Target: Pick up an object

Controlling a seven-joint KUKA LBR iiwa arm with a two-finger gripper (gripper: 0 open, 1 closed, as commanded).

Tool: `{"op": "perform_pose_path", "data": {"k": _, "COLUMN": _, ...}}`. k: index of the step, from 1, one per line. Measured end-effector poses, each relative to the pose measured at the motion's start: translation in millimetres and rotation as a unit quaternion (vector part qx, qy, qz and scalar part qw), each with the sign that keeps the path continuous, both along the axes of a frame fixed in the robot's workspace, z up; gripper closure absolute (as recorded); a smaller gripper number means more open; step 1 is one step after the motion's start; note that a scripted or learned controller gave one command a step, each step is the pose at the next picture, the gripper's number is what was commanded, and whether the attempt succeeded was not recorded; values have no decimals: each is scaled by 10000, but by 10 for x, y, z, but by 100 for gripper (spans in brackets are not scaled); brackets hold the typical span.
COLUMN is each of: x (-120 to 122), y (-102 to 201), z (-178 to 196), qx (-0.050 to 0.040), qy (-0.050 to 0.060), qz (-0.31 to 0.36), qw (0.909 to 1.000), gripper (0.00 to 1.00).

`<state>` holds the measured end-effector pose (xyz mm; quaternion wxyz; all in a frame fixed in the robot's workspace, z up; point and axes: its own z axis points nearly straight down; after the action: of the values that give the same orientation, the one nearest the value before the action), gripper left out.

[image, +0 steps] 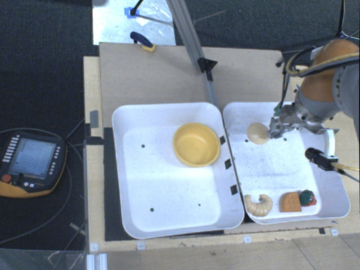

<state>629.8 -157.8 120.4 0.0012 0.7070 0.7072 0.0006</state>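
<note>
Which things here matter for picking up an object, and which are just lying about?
In play: gripper, beige round object beside it, croissant-shaped toy, orange and green toy, yellow bowl.
Lying about: teach pendant, blue clamp.

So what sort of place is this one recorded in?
Likely a robotics lab workcell: a teach pendant lies on dark carpet beside a bench with two white bins, and the arm's claw reaches in.
</note>
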Motion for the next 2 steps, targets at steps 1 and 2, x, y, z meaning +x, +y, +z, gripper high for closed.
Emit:
{"op": "perform_pose_path", "data": {"k": 1, "x": 26, "y": -20, "z": 426, "qx": 0, "qy": -8, "qz": 1, "qw": 10000, "gripper": 100}}
{"op": "perform_pose_path", "data": {"k": 2, "x": 137, "y": -27, "z": 975, "qx": -1, "qy": -15, "qz": 3, "qw": 10000, "gripper": 100}}
